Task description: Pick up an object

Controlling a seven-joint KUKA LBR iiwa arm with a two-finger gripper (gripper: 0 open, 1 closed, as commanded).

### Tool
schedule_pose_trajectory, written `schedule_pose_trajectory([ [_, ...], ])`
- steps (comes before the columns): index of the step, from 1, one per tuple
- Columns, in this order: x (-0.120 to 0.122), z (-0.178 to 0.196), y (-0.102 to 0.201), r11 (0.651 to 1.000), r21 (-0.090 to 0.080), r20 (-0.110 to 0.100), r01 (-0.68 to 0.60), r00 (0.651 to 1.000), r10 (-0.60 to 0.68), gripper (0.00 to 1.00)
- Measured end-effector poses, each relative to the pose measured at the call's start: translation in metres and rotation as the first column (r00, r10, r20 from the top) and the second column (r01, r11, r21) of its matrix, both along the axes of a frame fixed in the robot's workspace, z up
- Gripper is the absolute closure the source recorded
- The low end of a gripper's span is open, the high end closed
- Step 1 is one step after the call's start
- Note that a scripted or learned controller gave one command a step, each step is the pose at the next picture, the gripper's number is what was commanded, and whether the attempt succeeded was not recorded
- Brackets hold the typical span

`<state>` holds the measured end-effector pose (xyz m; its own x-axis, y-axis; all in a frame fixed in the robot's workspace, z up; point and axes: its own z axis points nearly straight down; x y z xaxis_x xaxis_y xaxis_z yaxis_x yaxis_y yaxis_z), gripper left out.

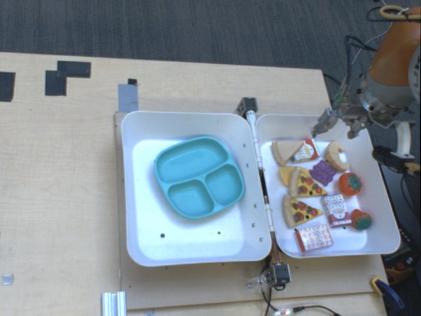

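Pale wood bench (59, 176), dark carpet (197, 12) prob.

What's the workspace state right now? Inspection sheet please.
Surface: wooden bench bearing left bin and right bin, side by side.
Job's things: right bin holds two toy pizza slices, a purple piece, two tomato-like toys, a donut, small packets.
Clutter: teal divided plate in left bin; black patches on the bench.
Grippers: claw above right bin's far edge, holding nothing.
Cables: wires at the bench's near edge and beside the arm.
Surroundings: dark carpet.
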<state>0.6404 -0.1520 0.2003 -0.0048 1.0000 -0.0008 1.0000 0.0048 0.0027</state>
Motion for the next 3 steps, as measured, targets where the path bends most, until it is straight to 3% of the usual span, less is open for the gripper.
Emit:
schedule_pose_trajectory([
  [1, -0.06, -0.111, 0.034, 1.0, 0.0, 0.008, 0.002, 1.0, -0.002, 0.0],
  [2, -0.058, -0.099, 0.034, 1.0, -0.003, 0.014, 0.002, 1.0, -0.002, 1.0],
  [3, -0.058, -0.099, 0.034, 1.0, -0.003, 0.014, 0.001, 1.0, -0.001, 0.0],
])
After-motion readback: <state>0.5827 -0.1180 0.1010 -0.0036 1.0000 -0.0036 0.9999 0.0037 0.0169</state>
